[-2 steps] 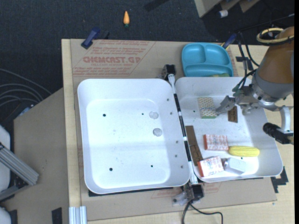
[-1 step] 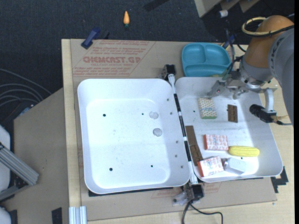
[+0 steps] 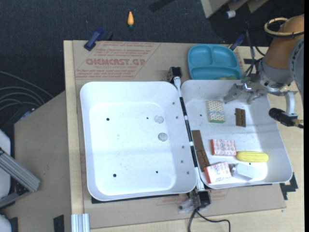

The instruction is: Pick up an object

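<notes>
Nothing was lifted yet. Nearest, the red-and-white packet [image 3: 217,172] and yellow corn [image 3: 252,156] lay in the right bin [image 3: 277,144]. Farther back, the hand [image 3: 243,93] hung over the bin's far edge; its opening was unclear, and it gripped nothing visible.

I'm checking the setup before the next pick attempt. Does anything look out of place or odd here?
Two things lie off the bench on the dark floor: a small orange piece and a blue object at the board's far-left edge. A teal divided tray sits outside the right bin, behind it. Nothing looks spilled or damaged.
</notes>
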Controlling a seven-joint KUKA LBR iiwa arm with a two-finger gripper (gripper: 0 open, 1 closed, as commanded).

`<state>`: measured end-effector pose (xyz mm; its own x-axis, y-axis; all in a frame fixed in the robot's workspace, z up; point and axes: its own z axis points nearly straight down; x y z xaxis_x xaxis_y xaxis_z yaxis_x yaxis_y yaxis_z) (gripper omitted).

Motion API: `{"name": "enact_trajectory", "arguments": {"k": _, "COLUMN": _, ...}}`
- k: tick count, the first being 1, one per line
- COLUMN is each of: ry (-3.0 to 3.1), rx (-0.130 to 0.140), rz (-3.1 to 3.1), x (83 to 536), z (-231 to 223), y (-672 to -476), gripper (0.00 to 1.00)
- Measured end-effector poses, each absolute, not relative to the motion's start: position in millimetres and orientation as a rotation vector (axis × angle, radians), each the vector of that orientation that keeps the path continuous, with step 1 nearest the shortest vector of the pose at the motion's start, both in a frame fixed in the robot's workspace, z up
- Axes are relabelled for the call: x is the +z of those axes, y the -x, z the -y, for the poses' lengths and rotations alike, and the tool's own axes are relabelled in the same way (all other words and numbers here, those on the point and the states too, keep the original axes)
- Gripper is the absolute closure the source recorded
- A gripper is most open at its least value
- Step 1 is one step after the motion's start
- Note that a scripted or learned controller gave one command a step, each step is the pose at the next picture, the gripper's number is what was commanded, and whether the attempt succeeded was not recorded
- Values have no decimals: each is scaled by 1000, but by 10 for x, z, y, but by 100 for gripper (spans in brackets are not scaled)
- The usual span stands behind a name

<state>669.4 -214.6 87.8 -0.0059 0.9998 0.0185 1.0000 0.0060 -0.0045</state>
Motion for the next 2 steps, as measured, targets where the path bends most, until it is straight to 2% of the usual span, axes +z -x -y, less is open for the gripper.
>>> {"name": "enact_trajectory", "arguments": {"k": 1, "ry": 2218, "rx": 0, "rz": 2220, "x": 851, "z": 1665, "y": -6668, "gripper": 0}}
{"name": "enact_trajectory", "arguments": {"k": 2, "ry": 2203, "rx": -13, "rz": 2214, "x": 863, "z": 2150, "y": -6685, "gripper": 0}}
